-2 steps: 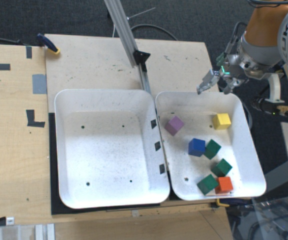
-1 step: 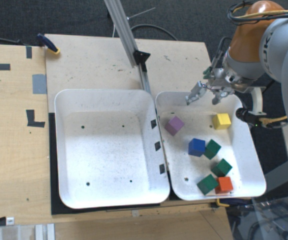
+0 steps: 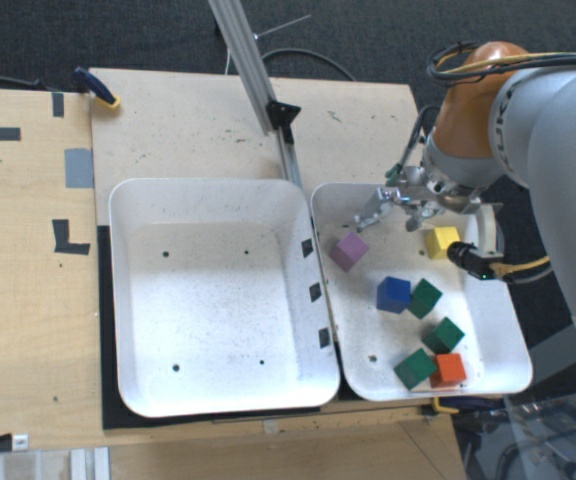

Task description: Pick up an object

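Blocks sit loose in the right bin (image 3: 488, 368), none lifted yet. Purple block (image 3: 348, 251) lies at about 7 o'clock from the gripper (image 3: 373, 215), near it but apart; yellow block (image 3: 441, 240) at its 4 o'clock, partly behind the wrist. Blue block (image 3: 393, 294) touches a green block (image 3: 426, 297) mid-bin; another green block (image 3: 444, 334) further down at 5 o'clock, then a third green (image 3: 415, 368) beside an orange block (image 3: 450, 369). Gripper hangs over the bin's upper part, nothing seen between its fingers; whether they are spread or closed cannot be told. Step judged: approach, pre-grasp. Next move likely needs centring over one block, purple being closest, then descent and closing. Blocks look like small hard matte cubes with flat faces. Bins are smooth white plastic, shallow, with rounded corners. Left bin (image 3: 128, 268) speckled. Bench (image 3: 28, 168) pale wood grain.
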### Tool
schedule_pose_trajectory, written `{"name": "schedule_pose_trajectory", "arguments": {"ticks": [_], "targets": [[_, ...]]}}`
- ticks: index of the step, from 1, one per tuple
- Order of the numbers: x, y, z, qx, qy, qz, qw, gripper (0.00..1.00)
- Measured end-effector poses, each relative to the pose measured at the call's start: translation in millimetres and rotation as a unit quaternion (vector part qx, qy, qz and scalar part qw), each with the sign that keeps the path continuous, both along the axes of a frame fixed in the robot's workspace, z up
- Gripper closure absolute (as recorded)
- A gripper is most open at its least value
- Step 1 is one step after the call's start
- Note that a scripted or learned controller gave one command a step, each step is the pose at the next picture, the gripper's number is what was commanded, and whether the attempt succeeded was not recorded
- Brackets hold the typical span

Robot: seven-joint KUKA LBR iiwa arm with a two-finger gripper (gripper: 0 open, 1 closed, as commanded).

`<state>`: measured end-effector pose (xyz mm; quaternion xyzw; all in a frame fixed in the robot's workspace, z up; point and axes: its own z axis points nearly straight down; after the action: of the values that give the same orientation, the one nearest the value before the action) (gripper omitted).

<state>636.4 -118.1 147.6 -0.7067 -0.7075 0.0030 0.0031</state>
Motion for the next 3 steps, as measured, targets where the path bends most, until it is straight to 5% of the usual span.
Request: {"name": "schedule_pose_trajectory", "arguments": {"ticks": [1,2,3], "targets": [[4,0,-33,-0.0017,-0.01,0.0,0.9999,0.0],[0,1,-31,0.0004,-0.002,0.001,1.0,1.0],[9,-3,24,-0.0006,-0.006,0.0,1.0,1.0]]}}
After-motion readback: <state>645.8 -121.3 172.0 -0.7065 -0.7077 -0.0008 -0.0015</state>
